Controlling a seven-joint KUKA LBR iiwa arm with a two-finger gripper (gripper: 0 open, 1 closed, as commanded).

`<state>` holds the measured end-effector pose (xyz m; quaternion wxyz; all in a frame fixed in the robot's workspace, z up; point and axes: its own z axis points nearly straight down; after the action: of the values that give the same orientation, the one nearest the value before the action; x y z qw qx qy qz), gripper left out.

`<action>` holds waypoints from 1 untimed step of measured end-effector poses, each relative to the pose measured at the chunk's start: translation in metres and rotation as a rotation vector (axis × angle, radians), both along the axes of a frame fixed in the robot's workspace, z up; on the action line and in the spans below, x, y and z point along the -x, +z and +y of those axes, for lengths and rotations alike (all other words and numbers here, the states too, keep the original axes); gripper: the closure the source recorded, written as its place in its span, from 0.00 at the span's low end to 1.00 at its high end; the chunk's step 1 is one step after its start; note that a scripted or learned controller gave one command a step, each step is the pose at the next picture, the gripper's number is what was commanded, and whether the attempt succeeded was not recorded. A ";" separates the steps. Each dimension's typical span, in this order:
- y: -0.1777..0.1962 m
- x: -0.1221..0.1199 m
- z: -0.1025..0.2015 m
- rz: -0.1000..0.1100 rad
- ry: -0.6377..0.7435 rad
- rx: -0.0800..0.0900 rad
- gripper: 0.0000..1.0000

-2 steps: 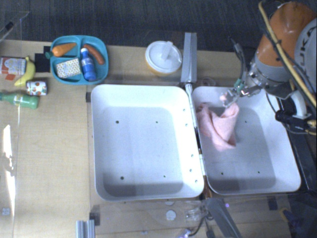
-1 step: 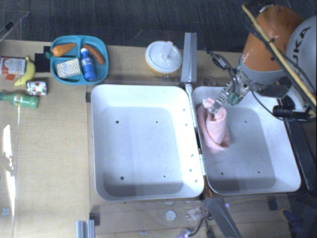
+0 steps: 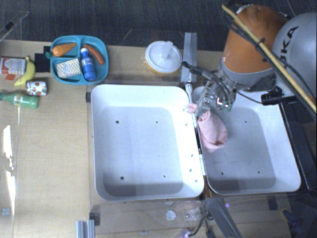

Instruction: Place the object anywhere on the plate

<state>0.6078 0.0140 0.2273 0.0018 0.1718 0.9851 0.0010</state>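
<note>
A pink soft object [image 3: 213,130] hangs at the left edge of the right bin [image 3: 257,148], close to the wall between the two bins. My gripper [image 3: 204,108] is directly above it and is shut on its upper end. A small pink fold [image 3: 190,108] sticks out to the left of the fingers. The blue divided plate [image 3: 101,51] lies on the bench at the far left, beyond the left bin [image 3: 143,143]. It carries toy food and a small blue bottle [image 3: 88,64].
A white round lid on a yellow container [image 3: 163,56] stands behind the bins, beside a grey post [image 3: 189,58]. A banana [image 3: 26,72], a small can [image 3: 36,88] and a green bottle [image 3: 20,100] lie at the bench's left edge.
</note>
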 end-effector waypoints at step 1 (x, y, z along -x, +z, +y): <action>-0.004 0.013 0.040 -0.001 0.342 0.001 1.00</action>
<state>0.5950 0.0539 0.2231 0.0021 0.0019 1.0000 0.0010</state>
